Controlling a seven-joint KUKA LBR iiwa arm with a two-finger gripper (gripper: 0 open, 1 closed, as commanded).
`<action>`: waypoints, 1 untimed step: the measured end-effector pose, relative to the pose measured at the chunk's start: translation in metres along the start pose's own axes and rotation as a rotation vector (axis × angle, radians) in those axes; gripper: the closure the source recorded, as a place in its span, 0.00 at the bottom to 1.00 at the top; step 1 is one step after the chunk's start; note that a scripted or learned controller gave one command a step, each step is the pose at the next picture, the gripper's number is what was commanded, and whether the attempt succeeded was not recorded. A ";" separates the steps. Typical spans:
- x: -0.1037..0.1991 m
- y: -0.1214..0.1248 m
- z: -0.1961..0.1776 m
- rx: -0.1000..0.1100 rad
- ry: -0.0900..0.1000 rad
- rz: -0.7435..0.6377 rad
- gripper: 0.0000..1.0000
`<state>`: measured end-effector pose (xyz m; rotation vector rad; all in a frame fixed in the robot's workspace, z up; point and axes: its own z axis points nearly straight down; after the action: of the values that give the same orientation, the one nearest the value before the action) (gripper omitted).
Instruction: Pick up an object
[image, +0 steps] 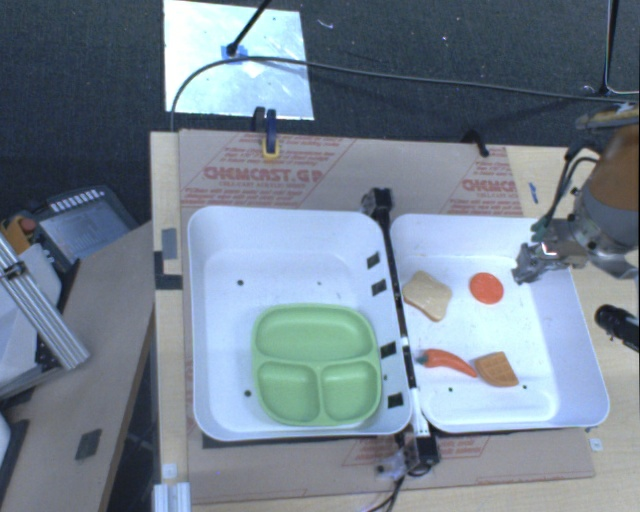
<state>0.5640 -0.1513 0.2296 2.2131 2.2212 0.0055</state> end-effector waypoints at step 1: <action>0.046 0.016 0.007 0.003 0.002 -0.005 1.00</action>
<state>0.5800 -0.1050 0.2229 2.2099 2.2297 0.0048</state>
